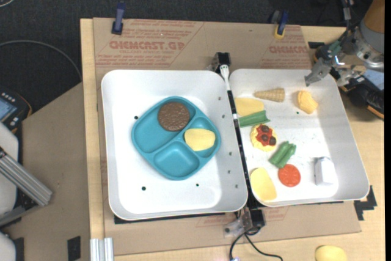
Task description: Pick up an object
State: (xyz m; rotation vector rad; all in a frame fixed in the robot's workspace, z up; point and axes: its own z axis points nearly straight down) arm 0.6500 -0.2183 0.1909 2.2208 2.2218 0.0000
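Left bin [116,131]: a blue divided plate [175,137] is seen near its middle, set at a slant. A brown patty [174,115] lies in the plate's upper compartment; a pale yellow piece [200,139] lies in the right compartment. The lower compartment holds nothing visible.

Right bin [351,150]: a scatter of toy food is noted. Along the left wall lie a yellow wedge [247,106] and, touching it below, a green pod [253,118]. A cone [270,95] lies above these, long axis roughly left-right, tip toward the left. A small pizza [264,136] lies near the middle, a green pepper [282,153] just below and right of it, a tomato slice [289,176] below that, and a yellow oval [263,184] at the lower left corner. A white block [323,170] sits near the lower right. An orange-yellow chunk [306,101] lies in the upper right part.

Tool [321,70]: seen over the upper right corner of the right bin, above the rim, nothing between its fingers. Whether the fingers are spread or closed cannot be told at this size.

Key relation: the chunk is judged the nearest candidate. It lies just below and slightly left of the tool, well apart from the other pieces except the cone to its left. Its long axis runs from upper left to lower right. A short descent toward the viewer's side would probably bring the tool over it, with the fingers best set across that axis. No object is lifted yet.
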